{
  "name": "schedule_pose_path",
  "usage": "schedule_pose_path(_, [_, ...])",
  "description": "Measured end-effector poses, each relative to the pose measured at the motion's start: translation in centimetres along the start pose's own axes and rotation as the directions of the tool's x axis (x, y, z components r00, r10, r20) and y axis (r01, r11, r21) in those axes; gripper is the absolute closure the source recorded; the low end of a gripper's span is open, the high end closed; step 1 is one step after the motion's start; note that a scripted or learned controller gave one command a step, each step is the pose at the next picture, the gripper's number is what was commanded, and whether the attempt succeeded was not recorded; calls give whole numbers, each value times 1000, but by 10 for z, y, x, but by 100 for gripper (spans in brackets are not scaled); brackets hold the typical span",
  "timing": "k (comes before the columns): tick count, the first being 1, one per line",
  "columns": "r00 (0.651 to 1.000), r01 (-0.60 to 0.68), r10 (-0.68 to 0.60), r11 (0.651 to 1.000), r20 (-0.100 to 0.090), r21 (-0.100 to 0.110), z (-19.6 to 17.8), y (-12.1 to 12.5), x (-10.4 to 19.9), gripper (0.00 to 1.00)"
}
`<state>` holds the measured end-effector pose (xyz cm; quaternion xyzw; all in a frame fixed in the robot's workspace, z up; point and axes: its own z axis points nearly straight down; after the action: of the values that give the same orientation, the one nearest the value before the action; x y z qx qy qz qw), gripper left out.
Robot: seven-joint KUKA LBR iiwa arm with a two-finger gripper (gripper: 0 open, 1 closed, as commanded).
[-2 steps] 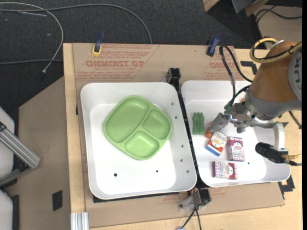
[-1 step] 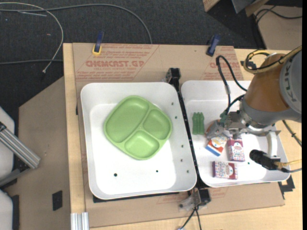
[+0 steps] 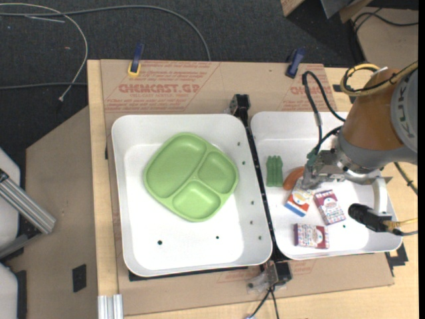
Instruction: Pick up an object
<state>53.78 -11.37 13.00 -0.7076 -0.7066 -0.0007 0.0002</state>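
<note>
Lying in the right bin, at the right of the frame, are the loose things to pick. An orange object sits near the bin's middle, and just below it is a small white packet with blue and red on it. The gripper is low over these two, at the orange object's right end and directly above the packet. Its metal parts hide the contact, so I cannot tell whether it is open or closed, or whether it holds anything.

A green ribbed block stands just left of the orange object, close to the bin's left wall. A pink-and-red patterned box lies right of the packet, and a second patterned box lies below both, near the bin's lower rim.

The grey arm, with its orange band, comes in from the right edge above the bin.

The left bin holds a green divided plate, set at a slant. Both bins rest on a cardboard-covered counter, with two blue clamps along its upper edge.
</note>
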Motion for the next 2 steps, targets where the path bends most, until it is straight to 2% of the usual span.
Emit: schedule_pose_path(2, [1000, 2, -2, 1000, 3, -7, -111, -5, -14, 100])
